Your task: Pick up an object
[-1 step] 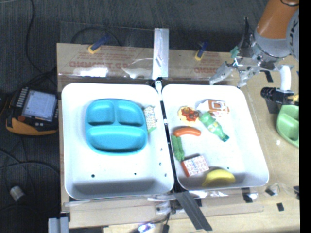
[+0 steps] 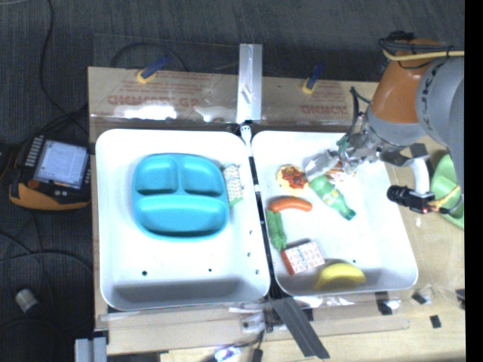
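My gripper (image 2: 326,161) reaches in from the right over the upper part of the right bin (image 2: 392,225), just above a green bottle (image 2: 332,194) lying on its side. A small red and yellow toy (image 2: 291,177) lies left of the fingertips. An orange hot dog (image 2: 290,204) and a green vegetable (image 2: 277,231) lie lower left. A red and white box (image 2: 303,258) and a yellow banana (image 2: 339,275) rest near the bin's front. Nothing shows between the fingers.
The left bin (image 2: 121,270) holds a blue divided plate (image 2: 181,194) and a small patterned item (image 2: 233,183) at its right side. A metal post (image 2: 250,81) stands behind the divider. A handheld device (image 2: 56,168) lies on the floor at left.
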Controlling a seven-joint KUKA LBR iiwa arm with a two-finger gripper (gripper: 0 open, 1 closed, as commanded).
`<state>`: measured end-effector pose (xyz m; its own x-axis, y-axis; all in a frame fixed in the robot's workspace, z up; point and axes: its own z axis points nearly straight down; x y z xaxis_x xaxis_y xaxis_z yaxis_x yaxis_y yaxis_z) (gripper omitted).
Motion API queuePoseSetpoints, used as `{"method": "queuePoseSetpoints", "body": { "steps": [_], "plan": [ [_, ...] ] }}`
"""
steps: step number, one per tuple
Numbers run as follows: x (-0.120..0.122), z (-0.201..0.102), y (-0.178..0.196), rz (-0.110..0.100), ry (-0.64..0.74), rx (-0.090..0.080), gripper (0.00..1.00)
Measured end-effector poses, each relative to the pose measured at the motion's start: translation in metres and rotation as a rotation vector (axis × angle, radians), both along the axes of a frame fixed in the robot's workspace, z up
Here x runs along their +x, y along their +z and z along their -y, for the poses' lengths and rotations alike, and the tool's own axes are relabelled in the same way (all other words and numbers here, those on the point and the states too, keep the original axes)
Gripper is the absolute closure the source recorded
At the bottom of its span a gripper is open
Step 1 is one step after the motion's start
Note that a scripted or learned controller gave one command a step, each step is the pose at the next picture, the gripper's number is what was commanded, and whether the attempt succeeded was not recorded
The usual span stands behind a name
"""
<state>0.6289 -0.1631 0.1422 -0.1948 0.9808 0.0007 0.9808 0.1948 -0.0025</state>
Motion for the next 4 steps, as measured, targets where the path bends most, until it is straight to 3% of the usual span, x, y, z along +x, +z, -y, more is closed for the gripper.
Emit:
{"method": "queuePoseSetpoints", "body": {
  "steps": [1,2,3,4],
  "plan": [
    [0.000,-0.001,0.009,0.000,0.000,0.002,1.00],
    [0.000,-0.001,0.009,0.000,0.000,0.002,0.00],
    [0.026,0.024,-0.023,0.033,-0.078,-0.008,0.00],
    [0.017,0.026,-0.030,0.061,-0.035,-0.019,0.00]
  ]
}}
